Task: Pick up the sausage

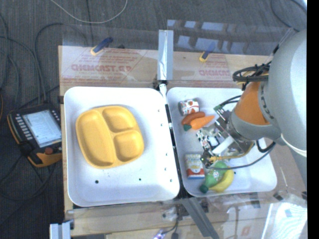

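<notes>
One sausage [191, 117] lies toward the right bin's [259, 183] far-left corner, against a carrot [203, 122], near the gripper [215, 144]. How wide the gripper is, I cannot tell.

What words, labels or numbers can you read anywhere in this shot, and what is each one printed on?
"CHEMCAST": red print, seen mirrored, on the clear sheet behind the left bin; it repeats, fainter, behind the right bin.
Small can: label too blurred to read.
Small carton: print too blurred to read.
Handheld controller screen: text too small to read.
</notes>
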`<state>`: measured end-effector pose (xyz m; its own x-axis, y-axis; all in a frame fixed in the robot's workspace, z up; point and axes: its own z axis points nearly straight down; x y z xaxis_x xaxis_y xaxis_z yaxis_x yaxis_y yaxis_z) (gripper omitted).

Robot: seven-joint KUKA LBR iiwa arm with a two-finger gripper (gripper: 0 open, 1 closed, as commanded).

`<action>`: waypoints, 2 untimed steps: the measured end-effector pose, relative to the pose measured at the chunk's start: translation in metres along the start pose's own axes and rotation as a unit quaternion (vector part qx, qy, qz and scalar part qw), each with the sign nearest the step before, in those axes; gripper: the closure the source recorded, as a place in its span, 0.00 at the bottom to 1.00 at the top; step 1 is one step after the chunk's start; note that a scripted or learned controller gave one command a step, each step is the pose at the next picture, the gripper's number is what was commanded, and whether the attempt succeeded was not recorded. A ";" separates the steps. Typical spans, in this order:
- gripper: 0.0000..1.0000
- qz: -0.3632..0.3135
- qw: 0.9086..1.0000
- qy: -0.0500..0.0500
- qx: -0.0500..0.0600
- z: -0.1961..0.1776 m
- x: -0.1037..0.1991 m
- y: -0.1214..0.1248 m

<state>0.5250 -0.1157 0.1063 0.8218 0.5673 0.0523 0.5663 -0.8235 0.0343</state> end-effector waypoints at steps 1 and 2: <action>0.00 0.129 0.992 -0.011 0.001 0.005 0.048 0.054; 0.00 0.027 0.999 -0.031 0.018 -0.115 -0.050 0.099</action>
<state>0.5325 -0.2256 0.2214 0.8531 0.5216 -0.0096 0.5216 -0.8532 -0.0033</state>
